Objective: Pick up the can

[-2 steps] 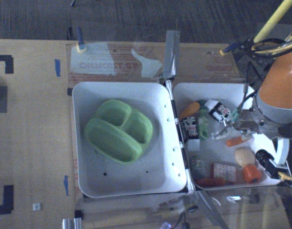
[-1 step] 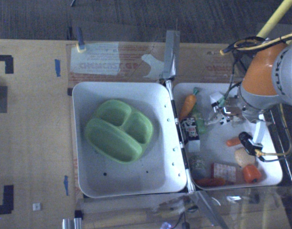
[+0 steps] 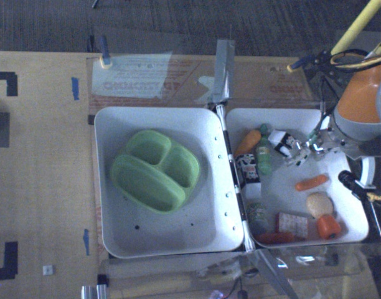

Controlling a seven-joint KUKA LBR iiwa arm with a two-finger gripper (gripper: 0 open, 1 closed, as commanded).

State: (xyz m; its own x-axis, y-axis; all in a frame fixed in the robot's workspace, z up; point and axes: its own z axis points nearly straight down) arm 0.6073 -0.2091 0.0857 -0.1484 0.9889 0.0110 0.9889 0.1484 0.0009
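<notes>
The can (image 3: pixel 248 167), dark with a white-patterned label, lies in the right bin (image 3: pixel 358 235) against its left wall. A green bottle (image 3: pixel 263 156) rests just to its right, and an orange carrot-like piece (image 3: pixel 247 142) lies just behind it. My gripper (image 3: pixel 301 154) hangs over the middle of the right bin, roughly a hand's width to the right of the can and clear of it. A small white-and-black object (image 3: pixel 279 141) sits just left of the gripper. The grey arm with its orange band (image 3: pixel 360 101) reaches in from the right.
The left bin (image 3: pixel 109 229) holds a green divided plate (image 3: pixel 154 170). Also in the right bin are an orange carrot (image 3: pixel 311 182), a round bun (image 3: pixel 319 204), an orange-red piece (image 3: pixel 328 227), a pinkish box (image 3: pixel 292 223) and a greyish item (image 3: pixel 257 215). Cables cross at the back right.
</notes>
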